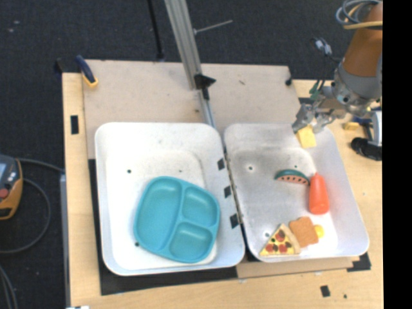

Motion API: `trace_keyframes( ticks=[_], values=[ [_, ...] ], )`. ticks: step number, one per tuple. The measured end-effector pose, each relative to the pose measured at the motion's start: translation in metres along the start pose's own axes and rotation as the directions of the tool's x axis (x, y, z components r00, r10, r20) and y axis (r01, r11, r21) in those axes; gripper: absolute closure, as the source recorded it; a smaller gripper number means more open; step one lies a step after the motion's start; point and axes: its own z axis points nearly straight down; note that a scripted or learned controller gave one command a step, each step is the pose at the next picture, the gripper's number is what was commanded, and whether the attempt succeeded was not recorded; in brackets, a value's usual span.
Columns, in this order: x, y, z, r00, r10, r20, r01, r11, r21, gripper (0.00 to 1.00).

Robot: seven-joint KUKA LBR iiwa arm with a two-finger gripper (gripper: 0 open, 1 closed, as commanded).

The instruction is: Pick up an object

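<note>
From my station I read the gripper [311, 122] at the far right corner of the right bin [257, 153], with a small yellow block [307, 138] just below its tips — whether the block is pinched or merely beside them, I cannot tell. The other pickable pieces lie nearer the camera from the gripper: one watermelon slice [293, 176], one orange carrot [318, 194] lying lengthwise away from me, one pizza slice [280, 242], one toast piece [304, 231]. The left bin [116, 172] holds one teal divided plate [177, 219].

One fixed camera looks down at a slant on the bench [71, 192], far enough to take in both bins; the arm [362, 56] enters from its right.
</note>
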Motion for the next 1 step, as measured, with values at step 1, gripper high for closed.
trace_keyframes(
  ticks=[1],
  values=[
    [0.0576, 0.0028, 0.0011, 1.0, -0.004, -0.002, 0.004, 1.0, 0.003, 1.0]
  ],
)
